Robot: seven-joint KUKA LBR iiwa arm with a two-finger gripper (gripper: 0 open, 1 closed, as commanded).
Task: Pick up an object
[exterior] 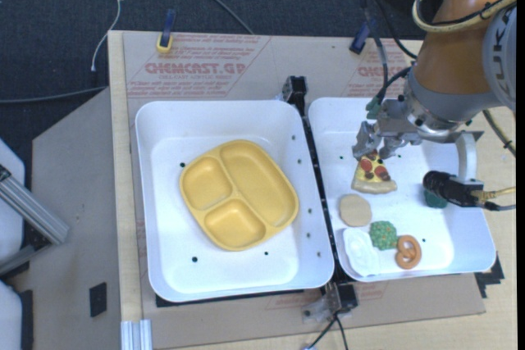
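My gripper (376,147) hangs low in the right bin (467,254), reaching in from the right. It is right over the upper tip of a toy pizza slice (375,176), which lies on the bin floor. Just below the slice sits a round tan cookie (355,210). Near the front of the same bin lie a green broccoli piece (382,234), a brown pretzel (408,251) and a white flat piece (359,248).
The left bin (156,176) holds a yellow divided plate (238,193). A black divider with clamps (295,90) runs between the bins. The bench board ends just in front of the bins.
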